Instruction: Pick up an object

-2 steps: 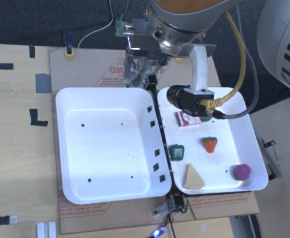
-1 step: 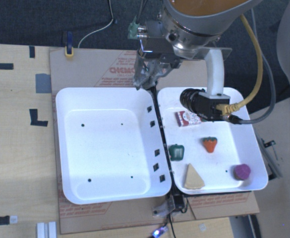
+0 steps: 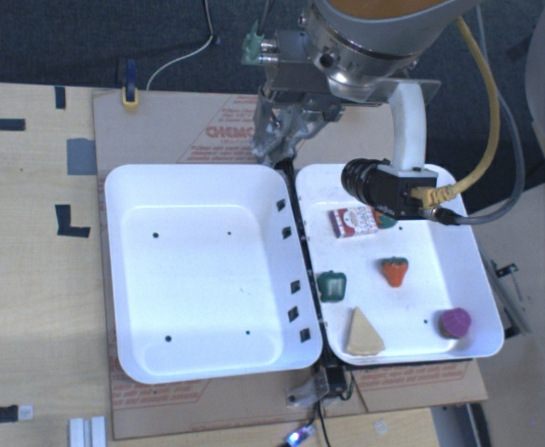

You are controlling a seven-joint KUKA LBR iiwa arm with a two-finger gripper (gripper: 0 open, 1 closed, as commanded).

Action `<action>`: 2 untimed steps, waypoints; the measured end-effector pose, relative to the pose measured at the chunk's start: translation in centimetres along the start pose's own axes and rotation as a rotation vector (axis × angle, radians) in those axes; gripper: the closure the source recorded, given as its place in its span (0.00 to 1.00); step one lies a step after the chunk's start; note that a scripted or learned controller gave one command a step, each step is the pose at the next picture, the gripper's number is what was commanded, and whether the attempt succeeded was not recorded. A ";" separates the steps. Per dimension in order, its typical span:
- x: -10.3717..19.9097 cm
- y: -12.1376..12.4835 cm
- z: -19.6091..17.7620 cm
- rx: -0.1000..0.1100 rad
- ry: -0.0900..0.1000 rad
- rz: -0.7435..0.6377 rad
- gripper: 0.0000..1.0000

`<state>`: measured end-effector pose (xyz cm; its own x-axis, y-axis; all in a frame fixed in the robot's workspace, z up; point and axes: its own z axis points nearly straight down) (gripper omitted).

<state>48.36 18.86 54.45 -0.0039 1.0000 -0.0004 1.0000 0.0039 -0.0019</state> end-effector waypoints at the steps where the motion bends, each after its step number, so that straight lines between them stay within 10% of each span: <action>1: 0.1 0.0 -1.0 0.001 0.000 -0.001 1.00; 2: 0.1 0.0 -1.9 0.003 -0.001 -0.002 1.00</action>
<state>48.39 18.97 56.37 -0.0062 1.0000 -0.0011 1.0000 0.0062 -0.0046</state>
